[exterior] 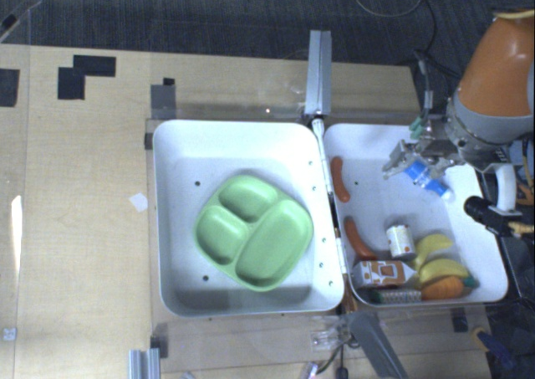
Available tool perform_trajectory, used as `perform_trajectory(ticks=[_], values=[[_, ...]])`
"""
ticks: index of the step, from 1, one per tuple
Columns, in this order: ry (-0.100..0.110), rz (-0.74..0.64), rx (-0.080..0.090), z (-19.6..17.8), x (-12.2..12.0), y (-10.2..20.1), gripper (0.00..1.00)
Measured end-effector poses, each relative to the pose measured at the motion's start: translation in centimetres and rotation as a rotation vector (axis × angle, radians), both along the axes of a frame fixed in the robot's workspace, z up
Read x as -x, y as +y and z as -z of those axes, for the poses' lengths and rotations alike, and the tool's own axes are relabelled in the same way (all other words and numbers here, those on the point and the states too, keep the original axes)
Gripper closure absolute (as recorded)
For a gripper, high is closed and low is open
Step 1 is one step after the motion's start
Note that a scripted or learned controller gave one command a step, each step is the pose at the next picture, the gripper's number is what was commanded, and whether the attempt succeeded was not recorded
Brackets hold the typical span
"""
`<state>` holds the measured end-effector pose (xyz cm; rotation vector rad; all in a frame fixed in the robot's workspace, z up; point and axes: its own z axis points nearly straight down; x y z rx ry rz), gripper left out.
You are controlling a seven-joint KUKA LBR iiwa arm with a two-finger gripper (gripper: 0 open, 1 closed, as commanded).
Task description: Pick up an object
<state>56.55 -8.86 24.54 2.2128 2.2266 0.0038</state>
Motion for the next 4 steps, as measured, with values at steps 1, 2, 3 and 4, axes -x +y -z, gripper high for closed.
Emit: perform_trajectory(ticks=[1, 2, 3, 4], values=[[-0.004, -0.322, 0.003, -2.3, -1.1, -1.9, 0.00], [0.000, -0.230, 0.001, 7.0, -4.3, -5.7, 0.00], [-0.006, -0.058, 0.003, 15.8, -7.0, -9.5, 0.00], [-0.014, -0.062, 0.003, 14.4, -7.3, -9.3, 1.00]])
